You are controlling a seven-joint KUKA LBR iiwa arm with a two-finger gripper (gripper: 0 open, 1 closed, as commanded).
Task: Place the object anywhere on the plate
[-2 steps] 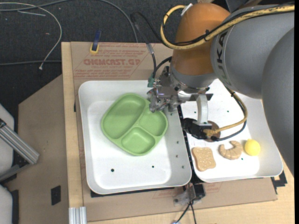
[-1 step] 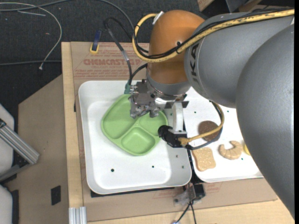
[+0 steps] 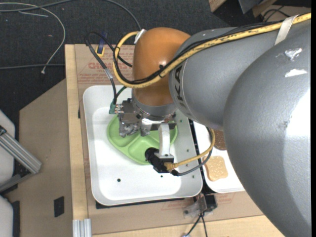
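Observation:
A light green plate lies in the left white bin, towards its right side. My gripper hangs directly over the plate, low and close to its surface, and the orange wrist band and grey arm hide most of the plate's far half. A white and black part of the tool reaches over the plate's near right edge. I cannot make out anything held in the gripper. A tan, toast-like object lies in the right bin, just past the divider.
Another brown object peeks out from under the arm in the right bin. The grey arm covers the right half of the view. Cables loop around the wrist. The bins sit on a cardboard-covered bench.

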